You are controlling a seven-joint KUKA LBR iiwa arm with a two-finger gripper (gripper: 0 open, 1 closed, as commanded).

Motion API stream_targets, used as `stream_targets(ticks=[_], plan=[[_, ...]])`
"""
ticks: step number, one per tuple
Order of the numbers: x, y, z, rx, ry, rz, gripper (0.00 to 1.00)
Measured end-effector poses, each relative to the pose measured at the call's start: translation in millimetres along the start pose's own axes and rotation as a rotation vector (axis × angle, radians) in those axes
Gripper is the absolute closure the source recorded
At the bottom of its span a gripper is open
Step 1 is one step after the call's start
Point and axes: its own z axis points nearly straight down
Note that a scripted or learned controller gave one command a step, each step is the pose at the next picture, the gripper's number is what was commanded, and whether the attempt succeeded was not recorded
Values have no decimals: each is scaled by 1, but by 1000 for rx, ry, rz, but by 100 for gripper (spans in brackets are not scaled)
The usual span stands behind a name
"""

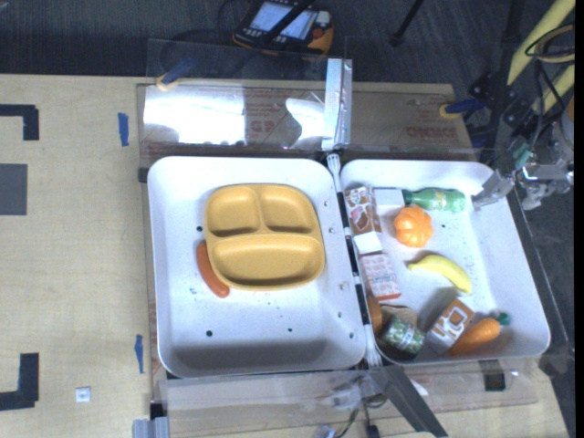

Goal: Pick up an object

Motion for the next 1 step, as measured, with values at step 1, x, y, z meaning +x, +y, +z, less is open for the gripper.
stream_targets(ticks=[1], plan=[[36, 11, 121, -3, -2, -213, 0]])
